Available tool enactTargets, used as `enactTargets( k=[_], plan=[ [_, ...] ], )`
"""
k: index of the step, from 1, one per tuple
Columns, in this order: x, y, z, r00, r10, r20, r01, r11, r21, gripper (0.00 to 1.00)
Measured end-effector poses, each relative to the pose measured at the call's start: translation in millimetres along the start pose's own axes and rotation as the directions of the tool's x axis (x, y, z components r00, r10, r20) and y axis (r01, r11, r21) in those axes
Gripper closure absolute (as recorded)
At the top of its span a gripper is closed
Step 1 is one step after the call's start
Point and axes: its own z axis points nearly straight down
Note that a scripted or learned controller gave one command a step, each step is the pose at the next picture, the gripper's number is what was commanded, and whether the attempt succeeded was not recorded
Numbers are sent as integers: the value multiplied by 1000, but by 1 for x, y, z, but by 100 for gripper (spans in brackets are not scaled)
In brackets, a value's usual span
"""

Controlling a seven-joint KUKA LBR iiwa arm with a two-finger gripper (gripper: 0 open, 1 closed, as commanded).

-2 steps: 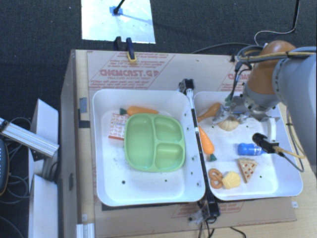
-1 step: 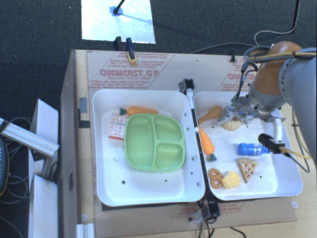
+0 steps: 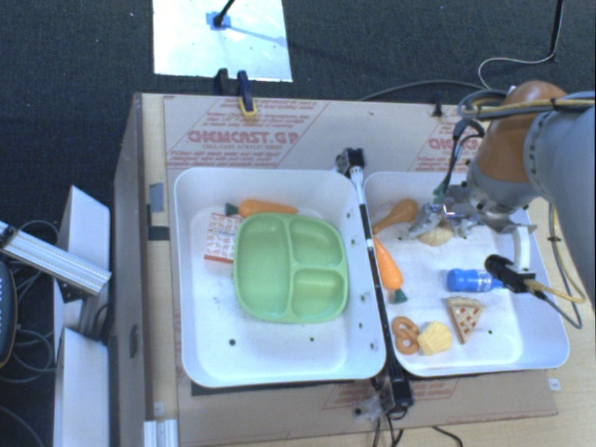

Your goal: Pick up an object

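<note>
Two white bins sit side by side on the bench. From above, the left bin [image 3: 200, 343] holds a green divided plate [image 3: 291, 268], a carrot [image 3: 267, 209] at its upper edge and a small printed card [image 3: 219, 238]. The right bin [image 3: 545, 343] holds a drumstick [image 3: 399, 214], another carrot [image 3: 389, 270], a blue cylinder [image 3: 468, 280], a pizza slice [image 3: 464, 317], a pretzel [image 3: 404, 332] and a yellow piece [image 3: 434, 339]. The gripper [image 3: 438, 220] is low in the right bin's upper part, right at a pale lump [image 3: 436, 237]; how far its claw stands open, and whether it grips anything, cannot be told.
</note>
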Motion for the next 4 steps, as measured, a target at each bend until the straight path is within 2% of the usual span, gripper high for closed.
enactTargets(
  k=[1, 2, 3, 4],
  plan=[
    [7, -1, -27, 1000, -3, 0, 3, 1000, -2, 0],
    [34, -27, 0, 1000, -3, -1, 3, 1000, 1, 0],
    [55, 25, -1, 1000, -3, 1, 3, 1000, -2, 0],
    [49, 36, 0, 1000, -6, 2, 6, 1000, 15, 0]
  ],
)
